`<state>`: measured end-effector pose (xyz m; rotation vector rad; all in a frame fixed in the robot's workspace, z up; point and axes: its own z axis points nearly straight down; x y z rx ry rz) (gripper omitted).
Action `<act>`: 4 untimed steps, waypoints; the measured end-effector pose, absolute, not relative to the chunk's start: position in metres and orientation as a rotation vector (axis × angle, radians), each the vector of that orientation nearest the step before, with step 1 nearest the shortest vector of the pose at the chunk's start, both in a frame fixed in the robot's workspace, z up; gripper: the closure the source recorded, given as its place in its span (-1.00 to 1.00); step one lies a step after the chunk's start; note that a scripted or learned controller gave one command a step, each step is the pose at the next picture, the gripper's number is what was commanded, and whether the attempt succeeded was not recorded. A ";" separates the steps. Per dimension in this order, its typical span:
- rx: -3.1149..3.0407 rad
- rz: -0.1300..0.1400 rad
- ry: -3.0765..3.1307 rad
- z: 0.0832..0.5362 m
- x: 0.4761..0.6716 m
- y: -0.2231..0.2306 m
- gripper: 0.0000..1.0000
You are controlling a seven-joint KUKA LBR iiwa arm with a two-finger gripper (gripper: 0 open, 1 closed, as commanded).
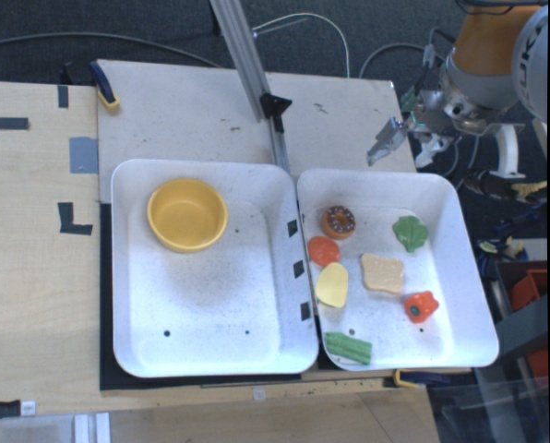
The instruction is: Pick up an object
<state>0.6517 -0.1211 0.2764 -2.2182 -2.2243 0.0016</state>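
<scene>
Right, the gripper sits above the back edge of the right bin, near its far right corner, hanging off the grey arm w/ the orange band. Two fingers are visible, one light grey blade pointing down-left and one paler piece beside it, w/ a gap between them: spread apart, nothing between them.

All the small items lie in the right bin, well apart from the gripper. Toy donut, brown w/ sprinkles, is near the bin's left wall toward the back. Just in front of it is a red-orange tomato-like piece, and touching that, further front, a pale yellow piece. Beside the yellow one, to its right, lies a tan bread slice. Green broccoli-like item is toward the right side, back half. A small red pepper sits front right. A flat green veg lies at the front edge near the left corner.

The left bin holds a yellow bowl, upright, in its back left part.

A metal pole slants up from between the bins' back edges.
</scene>
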 end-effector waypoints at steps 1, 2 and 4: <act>-2.218 0.002 -2.224 0.276 0.652 -0.121 -1.00; -2.217 0.009 -2.219 0.218 0.643 -0.125 -1.00; -2.215 0.008 -2.222 0.110 0.660 -0.123 -1.00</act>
